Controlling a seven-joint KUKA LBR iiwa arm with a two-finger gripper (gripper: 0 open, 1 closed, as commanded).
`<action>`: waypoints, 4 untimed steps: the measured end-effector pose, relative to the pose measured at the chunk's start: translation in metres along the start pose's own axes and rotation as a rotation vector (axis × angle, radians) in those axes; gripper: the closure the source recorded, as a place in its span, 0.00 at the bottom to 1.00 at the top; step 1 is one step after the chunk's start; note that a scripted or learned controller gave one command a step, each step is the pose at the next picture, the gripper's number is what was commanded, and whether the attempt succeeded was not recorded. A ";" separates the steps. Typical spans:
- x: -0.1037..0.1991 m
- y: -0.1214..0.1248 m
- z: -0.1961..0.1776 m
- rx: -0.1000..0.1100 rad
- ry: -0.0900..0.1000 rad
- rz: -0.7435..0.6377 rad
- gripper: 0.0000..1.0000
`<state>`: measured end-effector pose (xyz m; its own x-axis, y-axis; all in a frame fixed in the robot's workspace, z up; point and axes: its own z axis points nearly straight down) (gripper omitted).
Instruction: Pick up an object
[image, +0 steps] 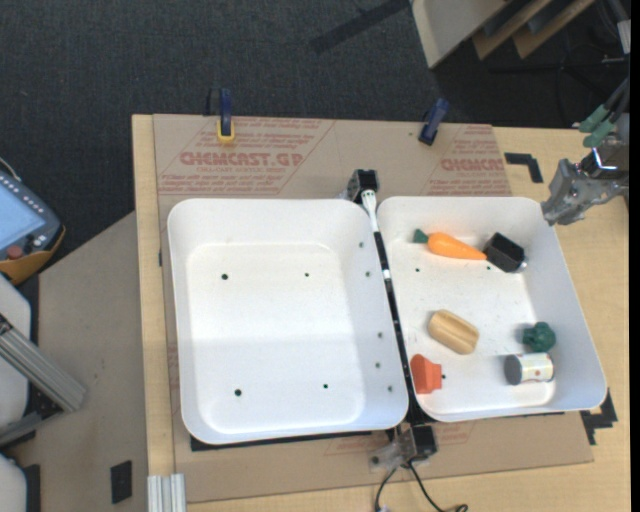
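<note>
The right bin (570, 300) holds several objects. An orange carrot (452, 246) lies near its far side, next to a black block (504, 252). A tan bread-shaped piece (453, 332) sits mid-bin. A small red-orange piece (426, 374) lies at the near left corner. A dark green lump (539, 336) and a grey-and-white cylinder (528, 369) sit at the near right. My gripper (568, 203) hovers at the bin's far right corner, outside the rim, with nothing seen between its fingers.
The left bin (190, 300) lies beside the right one, joined along a black clamp strip (383, 280). Both rest on a cardboard sheet (300, 150) held by blue clamps (224, 108) at the far edge. A cable (400, 480) runs off the near edge.
</note>
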<state>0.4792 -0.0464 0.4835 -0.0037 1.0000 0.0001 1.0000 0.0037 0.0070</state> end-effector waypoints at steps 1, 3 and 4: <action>0.083 0.013 0.033 0.011 0.001 -0.005 1.00; 0.077 0.032 0.097 -0.003 0.001 0.000 1.00; 0.011 -0.003 0.129 0.012 -0.001 0.011 1.00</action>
<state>0.4775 -0.0354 0.3548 0.0072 1.0000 -0.0005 1.0000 -0.0072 -0.0050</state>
